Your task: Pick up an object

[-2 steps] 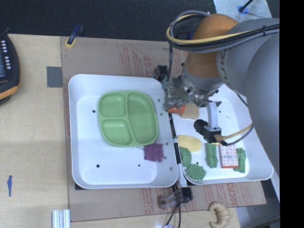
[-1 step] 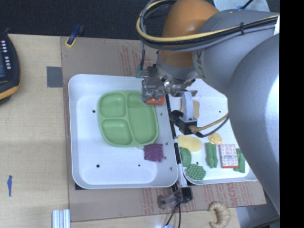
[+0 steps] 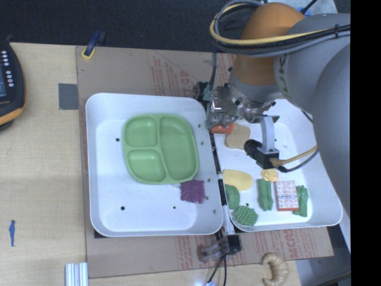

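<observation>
Your gripper point(image 3: 223, 119) is low over the orange piece point(image 3: 222, 128), centre-right; can't tell its state. Bin wall point(image 3: 213, 151) is close, so it could jam.

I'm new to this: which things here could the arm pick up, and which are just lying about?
For the job: gripper; orange piece, tan slice, yellow slice, pink box, green vegetables, purple grapes.

Lying about: green divided plate, blue clip, handset, curly bit.
</observation>
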Robot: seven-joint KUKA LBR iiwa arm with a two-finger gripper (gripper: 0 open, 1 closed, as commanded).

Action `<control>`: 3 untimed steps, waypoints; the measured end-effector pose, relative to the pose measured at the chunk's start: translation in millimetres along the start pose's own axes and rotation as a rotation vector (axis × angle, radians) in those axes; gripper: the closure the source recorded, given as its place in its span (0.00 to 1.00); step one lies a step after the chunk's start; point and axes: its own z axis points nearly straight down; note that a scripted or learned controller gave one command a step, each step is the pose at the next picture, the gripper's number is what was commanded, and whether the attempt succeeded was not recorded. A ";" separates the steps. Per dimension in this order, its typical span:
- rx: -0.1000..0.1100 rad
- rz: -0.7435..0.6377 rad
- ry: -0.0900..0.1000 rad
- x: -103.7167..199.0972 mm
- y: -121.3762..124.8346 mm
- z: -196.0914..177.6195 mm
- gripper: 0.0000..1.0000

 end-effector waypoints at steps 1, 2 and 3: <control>0.003 -0.010 0.002 23.9 -24.1 11.5 1.00; -0.004 -0.005 0.001 6.5 -10.1 1.1 1.00; 0.001 -0.011 0.002 46.6 -32.3 -6.0 1.00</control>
